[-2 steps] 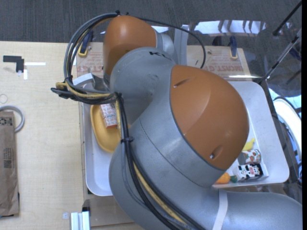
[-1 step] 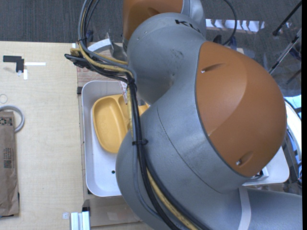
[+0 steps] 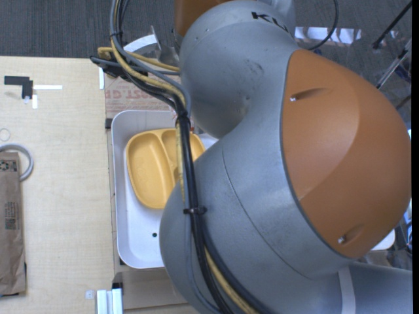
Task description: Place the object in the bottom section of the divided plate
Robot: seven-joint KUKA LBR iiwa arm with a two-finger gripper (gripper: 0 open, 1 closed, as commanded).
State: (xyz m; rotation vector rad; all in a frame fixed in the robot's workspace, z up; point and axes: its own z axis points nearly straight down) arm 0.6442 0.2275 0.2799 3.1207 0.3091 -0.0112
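Observation:
A yellow divided plate (image 3: 149, 167) lies in a shallow white bin (image 3: 134, 241) at the middle left of the camera view. One long compartment of the plate shows on its left side, and a ridge separates it from a section further right. The large grey arm (image 3: 262, 195) with its orange band (image 3: 340, 169) covers the right part of the plate and most of the bin. A bundle of black and yellow cables (image 3: 185, 175) runs down across the plate's right part.
A pale wooden benchtop (image 3: 59, 175) spreads to the left of the bin. A brown paper bag (image 3: 12, 221) lies at its left edge. Cardboard (image 3: 131, 93) sits behind the bin. Dark floor runs along the top.

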